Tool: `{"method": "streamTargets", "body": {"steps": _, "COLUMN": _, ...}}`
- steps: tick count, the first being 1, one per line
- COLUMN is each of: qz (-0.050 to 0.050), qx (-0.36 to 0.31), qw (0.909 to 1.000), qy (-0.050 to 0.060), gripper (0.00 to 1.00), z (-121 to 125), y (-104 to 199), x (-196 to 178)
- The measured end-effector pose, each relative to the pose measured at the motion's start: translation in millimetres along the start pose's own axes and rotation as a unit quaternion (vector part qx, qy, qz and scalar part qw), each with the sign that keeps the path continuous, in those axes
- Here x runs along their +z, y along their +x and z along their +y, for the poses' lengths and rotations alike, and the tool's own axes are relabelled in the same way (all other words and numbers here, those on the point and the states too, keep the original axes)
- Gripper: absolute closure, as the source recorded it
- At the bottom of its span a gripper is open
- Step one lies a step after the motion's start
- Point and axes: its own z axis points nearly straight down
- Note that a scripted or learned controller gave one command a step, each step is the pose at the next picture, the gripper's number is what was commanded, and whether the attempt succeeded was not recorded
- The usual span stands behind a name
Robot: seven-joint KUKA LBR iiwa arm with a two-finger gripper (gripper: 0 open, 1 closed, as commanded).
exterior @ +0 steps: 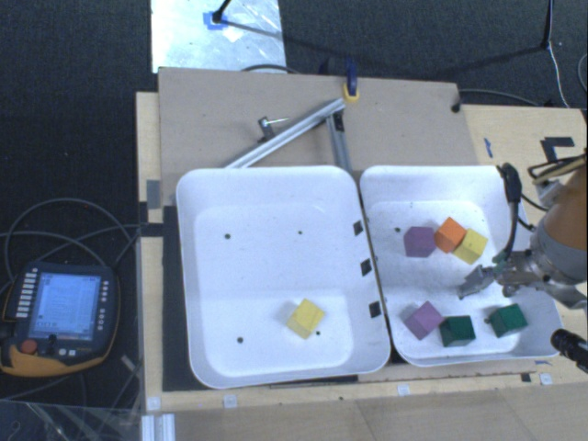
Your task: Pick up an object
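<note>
The right bin (395, 191) holds a purple cube (419, 242), an orange cube (450, 234) touching a yellow cube (471, 246), a second purple cube (424, 320), a dark green cube (457, 331) and another green cube (507, 320). A lone yellow cube (305, 318) lies in the left bin (211, 200). My gripper (485, 283) reaches in from the right, low over the right bin, between the yellow cube and the two green cubes. Nothing shows between its tips.
A metal bar (285, 134) lies aslant on the brown board behind the bins. A teach pendant (57, 315) sits on the floor at the left. A foil sheet (216, 21) lies at the top.
</note>
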Motion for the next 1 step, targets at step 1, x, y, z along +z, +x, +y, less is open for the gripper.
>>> {"method": "streamTargets", "body": {"steps": 1, "qz": 0.0, "qx": 0.0, "qw": 1.0, "qy": 0.0, "gripper": 0.0, "z": -0.1, "y": 0.2, "x": 52.3}}
